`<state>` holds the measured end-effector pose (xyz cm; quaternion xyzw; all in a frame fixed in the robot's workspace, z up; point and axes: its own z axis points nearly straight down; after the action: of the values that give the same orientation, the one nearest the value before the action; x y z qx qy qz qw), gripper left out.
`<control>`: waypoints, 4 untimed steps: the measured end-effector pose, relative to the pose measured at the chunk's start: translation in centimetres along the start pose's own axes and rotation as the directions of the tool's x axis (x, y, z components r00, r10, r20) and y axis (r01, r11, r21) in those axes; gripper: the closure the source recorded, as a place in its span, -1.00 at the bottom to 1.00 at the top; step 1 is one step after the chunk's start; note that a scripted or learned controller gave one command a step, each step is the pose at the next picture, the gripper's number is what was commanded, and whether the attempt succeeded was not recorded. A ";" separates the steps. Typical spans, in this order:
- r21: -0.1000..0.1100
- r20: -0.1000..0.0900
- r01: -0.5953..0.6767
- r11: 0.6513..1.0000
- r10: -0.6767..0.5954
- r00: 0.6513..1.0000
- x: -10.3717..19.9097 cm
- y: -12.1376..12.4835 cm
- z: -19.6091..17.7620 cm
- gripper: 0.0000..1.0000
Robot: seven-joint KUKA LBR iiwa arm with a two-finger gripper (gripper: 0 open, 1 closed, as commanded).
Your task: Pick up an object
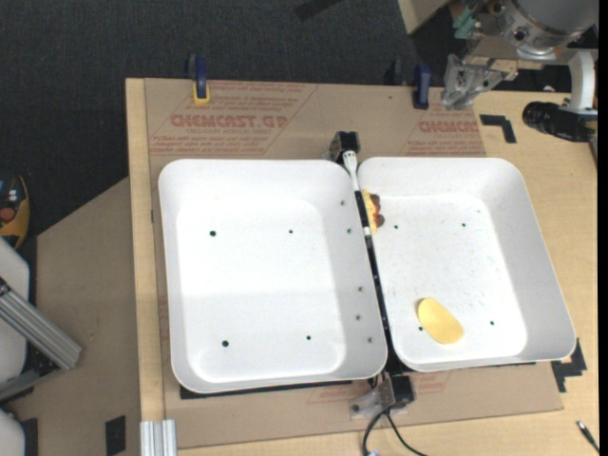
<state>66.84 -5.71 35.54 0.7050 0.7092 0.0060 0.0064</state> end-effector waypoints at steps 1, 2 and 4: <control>0.025 -0.002 -0.001 1.000 0.002 1.000 5.4 -2.3 8.1 1.00; 0.003 -0.002 0.000 1.000 0.000 1.000 9.7 -0.7 -2.6 1.00; 0.000 -0.005 0.000 1.000 0.000 1.000 18.8 0.1 -2.3 1.00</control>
<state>66.75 13.05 37.85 0.7049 0.7092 0.0077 0.0046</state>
